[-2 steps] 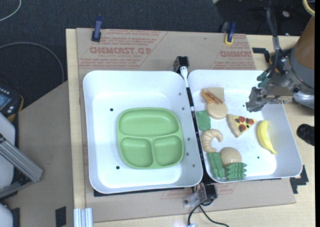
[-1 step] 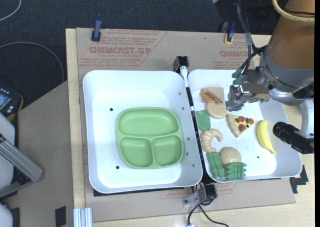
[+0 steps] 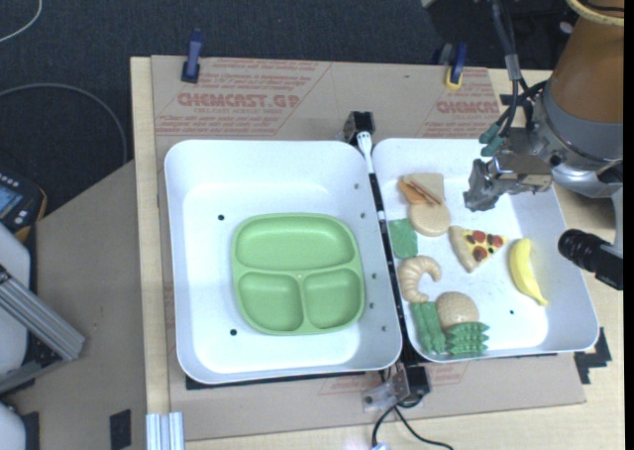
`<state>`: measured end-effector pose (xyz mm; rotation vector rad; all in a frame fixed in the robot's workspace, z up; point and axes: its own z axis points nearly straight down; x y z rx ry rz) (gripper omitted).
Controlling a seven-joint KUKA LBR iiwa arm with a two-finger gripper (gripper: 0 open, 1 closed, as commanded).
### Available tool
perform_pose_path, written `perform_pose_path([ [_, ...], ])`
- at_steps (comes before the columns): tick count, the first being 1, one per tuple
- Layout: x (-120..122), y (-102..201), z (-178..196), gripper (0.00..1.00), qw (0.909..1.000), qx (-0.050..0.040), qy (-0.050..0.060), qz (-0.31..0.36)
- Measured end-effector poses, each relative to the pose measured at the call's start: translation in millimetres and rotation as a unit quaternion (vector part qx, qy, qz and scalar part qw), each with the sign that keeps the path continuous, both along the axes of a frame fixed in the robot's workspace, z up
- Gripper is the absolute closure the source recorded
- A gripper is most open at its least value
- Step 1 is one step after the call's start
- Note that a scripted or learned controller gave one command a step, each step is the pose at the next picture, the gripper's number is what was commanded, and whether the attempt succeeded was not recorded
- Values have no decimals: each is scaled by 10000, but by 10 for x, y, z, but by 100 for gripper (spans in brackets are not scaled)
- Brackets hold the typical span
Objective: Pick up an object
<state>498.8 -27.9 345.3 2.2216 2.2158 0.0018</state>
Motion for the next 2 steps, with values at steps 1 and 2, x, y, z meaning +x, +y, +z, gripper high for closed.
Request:
perform_pose_path([
  [1, -33, 788, -767, 100, 10000, 20, 68, 52],
  [2, -197, 882, -446, 100, 10000, 13, 0, 23],
])
